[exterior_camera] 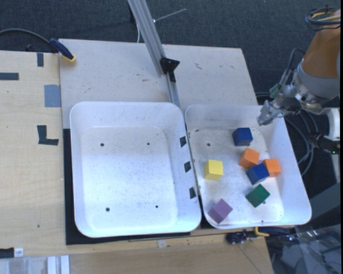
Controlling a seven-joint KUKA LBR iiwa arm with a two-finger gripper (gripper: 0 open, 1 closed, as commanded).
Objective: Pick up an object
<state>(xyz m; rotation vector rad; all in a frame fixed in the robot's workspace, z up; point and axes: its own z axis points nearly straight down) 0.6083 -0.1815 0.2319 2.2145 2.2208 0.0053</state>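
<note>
Your gripper sits over the far right rim of the right bin, hanging below the grey wrist and the orange band of the arm, which comes in from the right. You cannot tell how wide it is set; the tip is too small and blurred, and nothing shows between its tips.

Nearest to it, just left and a little nearer, lies a blue cube on the bin floor, apart from the gripper. Nearer still, an orange cube sits just beside a second orange cube and a second blue cube; these three crowd close together, seemingly touching. Next toward you comes a green cube. To the left, a yellow cube stands alone mid-bin, and a purple cube lies by the near left corner.

The left bin stands alongside, edge to edge with the right one. A grey metal rail runs down from the far side to where the bins meet.
</note>
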